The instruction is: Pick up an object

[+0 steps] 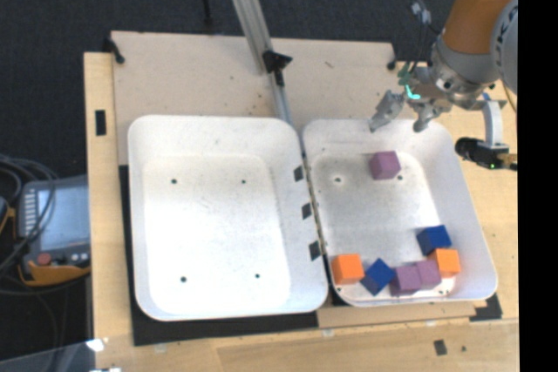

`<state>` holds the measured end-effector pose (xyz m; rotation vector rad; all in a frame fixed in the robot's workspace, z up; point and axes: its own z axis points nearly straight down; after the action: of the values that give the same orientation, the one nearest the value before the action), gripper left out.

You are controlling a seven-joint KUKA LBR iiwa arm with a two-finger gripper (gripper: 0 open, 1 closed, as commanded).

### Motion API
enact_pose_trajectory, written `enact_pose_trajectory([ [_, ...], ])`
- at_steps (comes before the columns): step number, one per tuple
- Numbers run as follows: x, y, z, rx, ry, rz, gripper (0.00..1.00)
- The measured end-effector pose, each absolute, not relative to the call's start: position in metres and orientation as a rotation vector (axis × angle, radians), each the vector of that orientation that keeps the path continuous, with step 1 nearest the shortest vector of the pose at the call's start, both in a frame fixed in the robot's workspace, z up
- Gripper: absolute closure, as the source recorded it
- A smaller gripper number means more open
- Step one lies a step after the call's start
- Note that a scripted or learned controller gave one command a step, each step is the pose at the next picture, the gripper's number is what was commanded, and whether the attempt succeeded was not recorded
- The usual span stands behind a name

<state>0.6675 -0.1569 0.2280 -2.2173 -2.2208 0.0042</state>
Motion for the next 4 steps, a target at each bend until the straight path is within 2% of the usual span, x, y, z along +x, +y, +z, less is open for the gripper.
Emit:
enact_pose_trajectory([
  [1, 0.668, -0.158, 0.231, -2.218, -2.227, 0.003, 0.0],
  [2, 0.664, -0.153, 0.171, -2.216, -2.224, 0.006, 0.0],
  [3, 0.668, -0.153, 0.132, -2.219, -2.234, 0.0, 0.0],
  [4, 0.673, -0.155, 0.128, -2.229, -2.243, -0.015, 0.0],
])
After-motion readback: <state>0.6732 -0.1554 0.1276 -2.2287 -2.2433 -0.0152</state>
